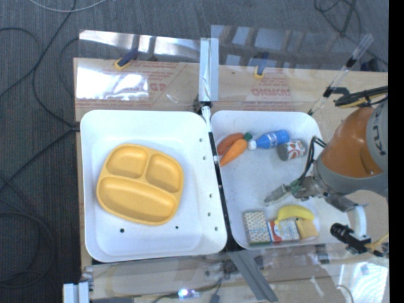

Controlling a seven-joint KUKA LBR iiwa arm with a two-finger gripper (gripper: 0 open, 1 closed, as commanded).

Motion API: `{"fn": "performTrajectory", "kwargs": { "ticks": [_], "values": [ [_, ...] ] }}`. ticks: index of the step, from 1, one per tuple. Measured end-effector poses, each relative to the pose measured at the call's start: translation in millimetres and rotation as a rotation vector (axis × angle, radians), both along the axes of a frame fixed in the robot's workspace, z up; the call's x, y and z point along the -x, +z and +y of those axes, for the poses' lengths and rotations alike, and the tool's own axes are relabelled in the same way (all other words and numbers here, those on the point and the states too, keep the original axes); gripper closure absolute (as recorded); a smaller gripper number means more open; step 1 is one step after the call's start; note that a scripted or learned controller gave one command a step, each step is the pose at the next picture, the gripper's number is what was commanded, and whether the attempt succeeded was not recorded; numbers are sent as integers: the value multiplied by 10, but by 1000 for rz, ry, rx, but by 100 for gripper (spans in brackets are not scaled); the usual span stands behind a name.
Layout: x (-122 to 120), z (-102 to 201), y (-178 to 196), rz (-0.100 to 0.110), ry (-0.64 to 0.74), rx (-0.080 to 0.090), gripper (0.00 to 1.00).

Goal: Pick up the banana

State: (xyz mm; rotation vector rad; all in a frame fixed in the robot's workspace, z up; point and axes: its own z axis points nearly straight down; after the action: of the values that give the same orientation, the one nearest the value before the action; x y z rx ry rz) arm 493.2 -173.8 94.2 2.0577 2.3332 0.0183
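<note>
Right bin: banana (below gripper)

Wooden bench, light plywood top, clear plastic sheeting lying over its far part (glare on it, printed red lettering underneath is unreadable). Two shallow white bins sit directly on the bench, side by side and touching along the middle: left bin and right bin. A metal upright bar stands at the far edge, right where the bins meet. Two small yellow-tipped clamps sit on the far strip of the bench, one behind the left bin, one behind the right. Bench stands on dark grey carpet, with thin cables trailing across the carpet.
</note>
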Motion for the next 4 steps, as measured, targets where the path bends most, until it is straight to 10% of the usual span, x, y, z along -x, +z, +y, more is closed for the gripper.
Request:
{"fn": "performTrajectory", "kwargs": {
  "ticks": [4],
  "values": [
    [10, 28, -1, 2, -5, 0, 0]
  ]
}}
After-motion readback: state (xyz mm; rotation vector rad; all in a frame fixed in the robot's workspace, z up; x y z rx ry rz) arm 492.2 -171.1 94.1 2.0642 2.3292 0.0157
